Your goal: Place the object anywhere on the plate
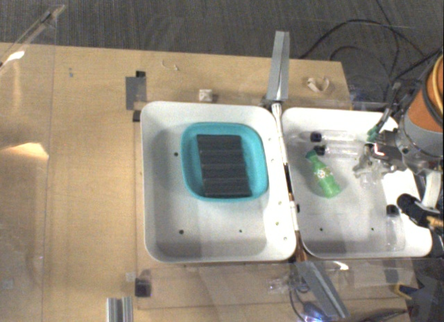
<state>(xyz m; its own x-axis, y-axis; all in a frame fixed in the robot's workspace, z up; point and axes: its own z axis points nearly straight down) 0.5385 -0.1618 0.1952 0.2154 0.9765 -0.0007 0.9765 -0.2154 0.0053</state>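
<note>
— Two white bins sit side by side on the tabletop (pixel 83 175). What lies in the left bin (pixel 156 230)?

— A teal plate (pixel 258 168) with rounded corners, set toward the far half of that bin. A dark ribbed rectangle (pixel 222 166) covers most of its middle; whether that is a separate thing or part of the plate is hard to tell.

— And the object?

— A small green bottle (pixel 323 178) with a dark cap lies on its side in the right bin (pixel 347 244), in its left half, cap pointing toward the far-left. Just beyond it, toward the far wall, lie what look like clear bottles (pixel 336 140) with dark caps, but they are nearly the colour of the bin floor, so their outlines are faint and I cannot count them surely. Another dark-capped clear item (pixel 393 220) sits near the right wall, equally hard to read.

— Where is the gripper (pixel 374 157)?

— Over the right bin's far-right part, well to the right of the green bottle and apart from it. The arm (pixel 423 116) is cut off at the right edge, only its orange band and grey wrist showing.

— How do the jaws stand?

— I cannot tell; the metal parts blur into the clear clutter beneath.
</note>
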